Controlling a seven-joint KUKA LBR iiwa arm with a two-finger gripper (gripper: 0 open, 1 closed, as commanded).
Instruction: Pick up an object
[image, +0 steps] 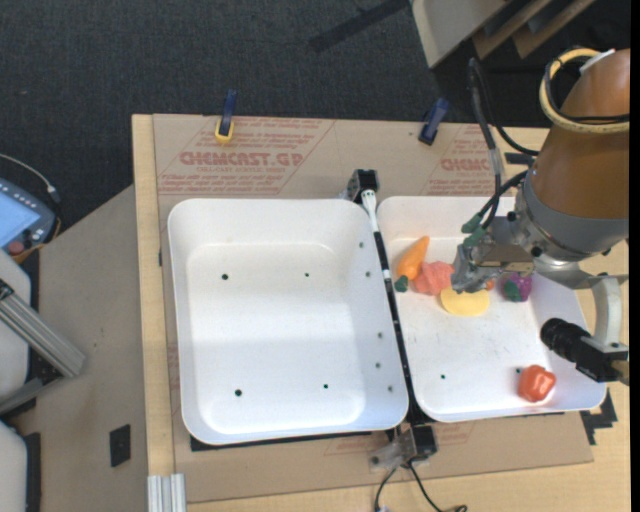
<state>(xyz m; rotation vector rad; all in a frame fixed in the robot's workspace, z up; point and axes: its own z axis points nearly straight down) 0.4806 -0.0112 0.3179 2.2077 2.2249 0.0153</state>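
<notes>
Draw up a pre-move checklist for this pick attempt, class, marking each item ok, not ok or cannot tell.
1. Claw is over the right bin: ok.
2. Claw sits above the yellow piece: ok.
3. Whether anything is gripped: cannot tell.
4. Pink piece and carrot crowd the target: not ok.
5. Red pepper lies apart, near the front corner: ok.

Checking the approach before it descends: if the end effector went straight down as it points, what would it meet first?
Probably the flat yellow piece directly under the end effector, beside the pink lump; depth is unclear from this slant.
</notes>
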